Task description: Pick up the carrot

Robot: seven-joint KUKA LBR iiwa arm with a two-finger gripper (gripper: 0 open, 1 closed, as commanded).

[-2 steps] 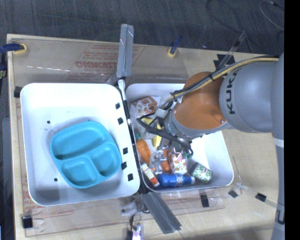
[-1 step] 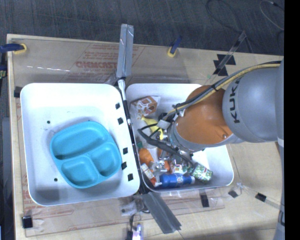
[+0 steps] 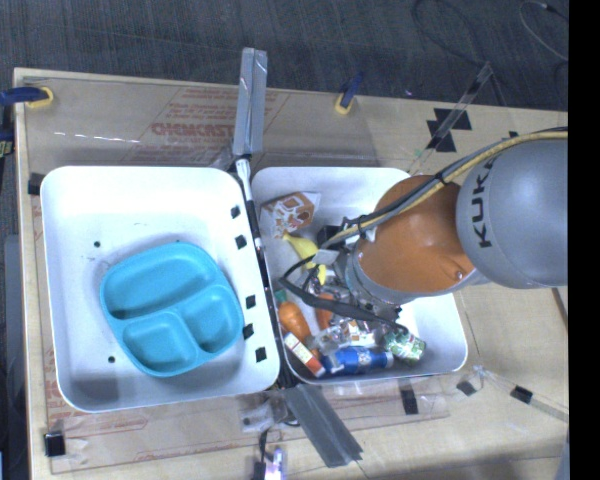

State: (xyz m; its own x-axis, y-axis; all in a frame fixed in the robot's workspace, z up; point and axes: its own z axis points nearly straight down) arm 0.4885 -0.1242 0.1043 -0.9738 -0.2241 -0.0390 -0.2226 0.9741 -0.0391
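So the carrot (image 3: 294, 319) looks like it hasn't been picked up yet. It's lying in the right bin (image 3: 450, 340), close to the divider wall, just off to the left of where the gripper (image 3: 352, 306) comes down into the pile. Nothing shows it lifted or clamped, so the actual grab and the lift are both still to do as far as anyone can judge from here.

As for the gripper itself, the wrist and the orange band sit right on top of it from this angle, plus there's a tangle of black cable in the way, so whether it's gripping anything or just hanging over the clutter is honestly impossible to tell.

Container rundown: the right bin is the busy one. Beyond the gripper, toward the far wall, there's a small brown snack box (image 3: 290, 211) and a yellow banana-looking thing (image 3: 302, 247) just below it. On the near side of the gripper there's a blue-labelled packet (image 3: 360, 360) and something green (image 3: 408, 347) beside it, all crammed together with the carrot at the edge of the heap.

The left bin (image 3: 70, 268) is well away from the gripper, across the divider, and holds a blue divided plate (image 3: 170, 308) with three compartments, nothing in them.
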